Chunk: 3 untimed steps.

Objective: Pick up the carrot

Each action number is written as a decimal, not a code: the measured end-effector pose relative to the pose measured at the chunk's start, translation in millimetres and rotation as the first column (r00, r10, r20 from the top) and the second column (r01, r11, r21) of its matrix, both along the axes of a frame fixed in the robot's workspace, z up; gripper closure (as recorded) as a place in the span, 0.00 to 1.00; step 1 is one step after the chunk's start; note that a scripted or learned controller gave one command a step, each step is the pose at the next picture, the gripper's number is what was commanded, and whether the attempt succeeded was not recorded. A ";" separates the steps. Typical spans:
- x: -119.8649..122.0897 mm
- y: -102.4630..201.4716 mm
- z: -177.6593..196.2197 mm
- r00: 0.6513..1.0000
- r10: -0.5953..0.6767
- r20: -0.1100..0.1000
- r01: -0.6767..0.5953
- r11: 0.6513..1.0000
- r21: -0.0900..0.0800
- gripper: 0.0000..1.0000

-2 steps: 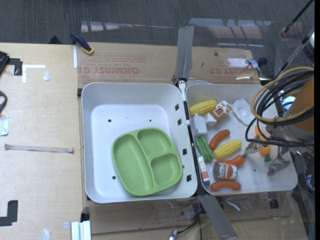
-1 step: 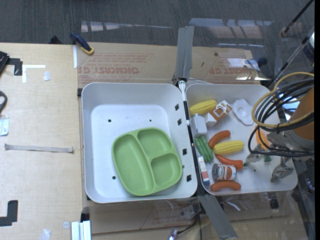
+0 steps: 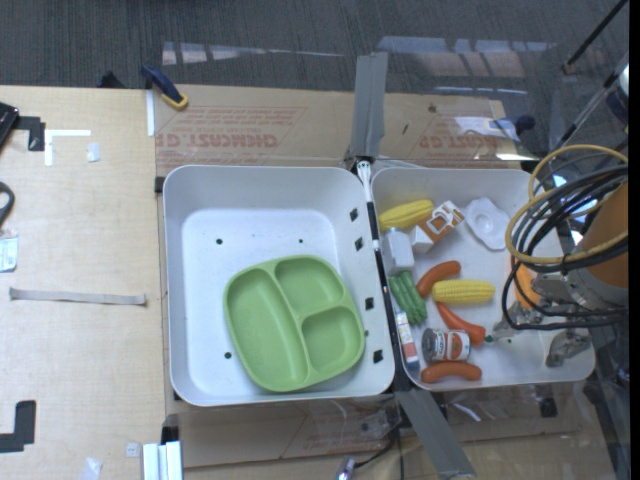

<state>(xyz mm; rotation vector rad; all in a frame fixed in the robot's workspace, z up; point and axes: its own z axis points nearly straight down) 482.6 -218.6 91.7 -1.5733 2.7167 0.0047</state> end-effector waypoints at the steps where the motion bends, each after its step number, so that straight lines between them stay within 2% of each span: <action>1: -3.3 3.6 -0.2 0.975 0.223 0.001 -0.223 0.975 0.005 0.00; 2: -3.8 7.8 -1.1 0.848 0.530 0.005 -0.530 0.848 0.009 0.00; 3: -3.3 9.5 -0.8 0.868 0.497 0.005 -0.497 0.868 0.003 0.00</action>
